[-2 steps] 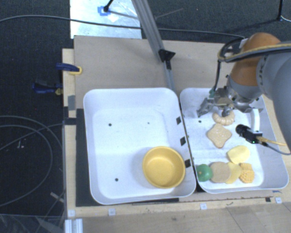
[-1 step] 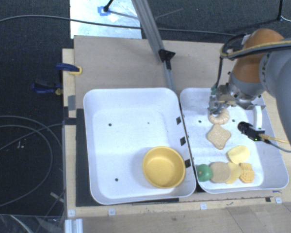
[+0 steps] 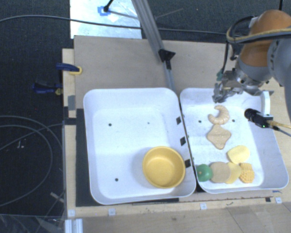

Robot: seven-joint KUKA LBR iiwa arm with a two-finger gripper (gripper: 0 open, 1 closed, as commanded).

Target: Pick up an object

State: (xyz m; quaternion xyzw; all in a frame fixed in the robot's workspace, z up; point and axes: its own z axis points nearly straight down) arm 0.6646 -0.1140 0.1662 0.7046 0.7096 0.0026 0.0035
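My gripper (image 3: 221, 94) hangs over the far part of the right bin (image 3: 269, 144), just above and behind a tan curved croissant-shaped piece (image 3: 221, 115). Nothing shows between its fingers. In front of the croissant lies a beige diamond-shaped piece (image 3: 218, 136). Nearer the front edge sit a yellow chip-like piece (image 3: 238, 154), a round tan cookie (image 3: 219, 172), a small waffle-patterned piece (image 3: 247, 173) and a green ball-like item (image 3: 203, 172). A yellow bowl (image 3: 164, 166) stands in the left bin (image 3: 111, 130).
A slanted metal pole (image 3: 153, 28) with a black clamp crosses behind the bins. Blue and yellow clamps (image 3: 63, 76) grip the bench's left edge. A black sensor with a cable (image 3: 258, 117) juts over the right bin's right side.
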